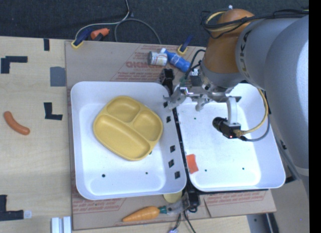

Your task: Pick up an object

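Note:
A yellow divided plate (pixel 128 126) lies in the left white bin (pixel 80 141), slightly tilted toward the divider. In the right white bin (pixel 251 171) a small orange piece (pixel 191 163) lies near the divider. My gripper (pixel 194 96) hangs below the orange band of the arm (pixel 225 46), over the far left corner of the right bin, close to the wall between the bins. It stands apart from the plate and from the orange piece. I see nothing held at it.
A toy carrot (pixel 142 214) lies on the cardboard in front of the bins. On the wooden bench at far left rests a sausage-like piece (pixel 16 123). Behind the bins sit a blue and white clamp (pixel 169 58) and an orange-handled clamp (pixel 91 35). Cables trail near the bins.

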`<action>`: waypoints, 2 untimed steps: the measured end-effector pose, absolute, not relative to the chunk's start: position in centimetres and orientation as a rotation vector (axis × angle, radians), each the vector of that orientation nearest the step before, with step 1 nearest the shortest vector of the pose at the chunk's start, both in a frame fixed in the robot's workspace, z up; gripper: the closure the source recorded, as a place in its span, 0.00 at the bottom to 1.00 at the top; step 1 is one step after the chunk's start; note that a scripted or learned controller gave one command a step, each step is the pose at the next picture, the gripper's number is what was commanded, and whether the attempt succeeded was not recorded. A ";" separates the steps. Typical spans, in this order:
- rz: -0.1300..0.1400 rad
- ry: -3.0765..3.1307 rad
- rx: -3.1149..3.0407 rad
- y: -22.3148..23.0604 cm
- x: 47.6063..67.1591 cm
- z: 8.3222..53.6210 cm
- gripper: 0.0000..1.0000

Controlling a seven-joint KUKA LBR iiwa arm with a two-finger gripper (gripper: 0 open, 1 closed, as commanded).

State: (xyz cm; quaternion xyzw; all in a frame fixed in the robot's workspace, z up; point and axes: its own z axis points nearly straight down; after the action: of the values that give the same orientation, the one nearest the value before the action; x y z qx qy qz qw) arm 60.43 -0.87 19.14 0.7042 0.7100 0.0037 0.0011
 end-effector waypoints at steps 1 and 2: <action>-0.005 2.221 2.223 -3.0 57.0 18.4 0.00; -0.006 2.214 2.226 -11.8 61.3 15.6 0.00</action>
State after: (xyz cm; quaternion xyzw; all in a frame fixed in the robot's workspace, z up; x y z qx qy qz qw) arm 61.32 -11.81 15.63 0.7090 0.7052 -0.0020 0.0011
